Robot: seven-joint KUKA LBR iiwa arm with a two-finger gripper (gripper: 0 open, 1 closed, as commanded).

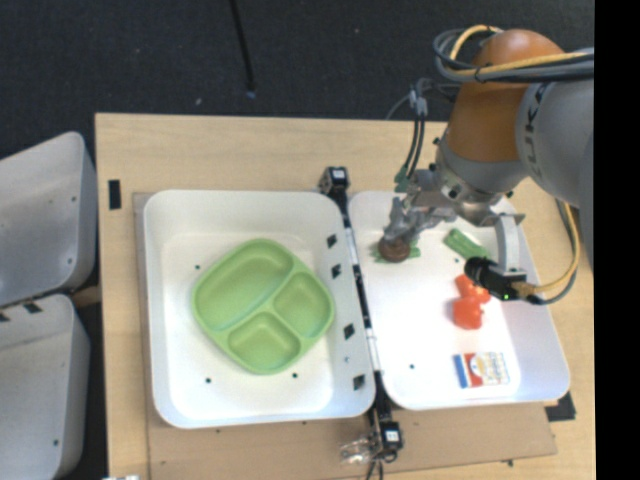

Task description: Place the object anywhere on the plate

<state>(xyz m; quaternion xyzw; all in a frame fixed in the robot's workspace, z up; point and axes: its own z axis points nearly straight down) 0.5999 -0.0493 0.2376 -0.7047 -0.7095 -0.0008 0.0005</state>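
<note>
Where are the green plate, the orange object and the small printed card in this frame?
green plate point(262, 306), camera view, on the ridge where its three compartments meet.
orange object point(468, 303), camera view, on the middle of its body, in the right bin.
printed card point(481, 370), camera view, on the middle of its face, near the right bin's front edge.

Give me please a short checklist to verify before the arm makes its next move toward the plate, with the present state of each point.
1. The gripper is down over the brown round object in the right bin: ok.
2. The object is really between the fingers: cannot tell, the gripper body hides the contact.
3. The green divided plate lies flat in the left bin, compartments free: ok.
4. The way over the divider between the bins is free: ok.
5. The orange toy and the small card lie apart from the gripper: ok.
6. The green piece beside the gripper will not be dragged: cannot tell.
</note>
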